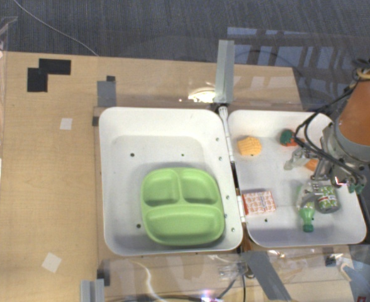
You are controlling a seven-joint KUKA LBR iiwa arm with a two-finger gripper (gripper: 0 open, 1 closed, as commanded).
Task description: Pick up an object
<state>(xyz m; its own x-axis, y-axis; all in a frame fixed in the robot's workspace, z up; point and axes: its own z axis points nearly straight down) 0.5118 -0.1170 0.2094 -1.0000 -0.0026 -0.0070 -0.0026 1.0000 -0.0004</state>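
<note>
My gripper (315,186) hangs low over the right side of the right bin (279,231), reaching in from the right under the orange band of the arm. Directly beneath and in front of it lies a green bottle (308,216) with a labelled body, touching or nearly touching the gripper's tip. A small orange piece (311,164) peeks out beside the wrist. A yellow corn-like piece (250,146) lies at the bin's back left, a red and green item (288,137) sits behind the gripper, and a red-and-white patterned packet (258,202) rests at the front left.
The left bin (119,137) holds a green divided plate (182,205) at its front. A grey post (224,74) stands behind the seam between the bins. Cables run along the arm's wrist near the right bin's back right corner.
</note>
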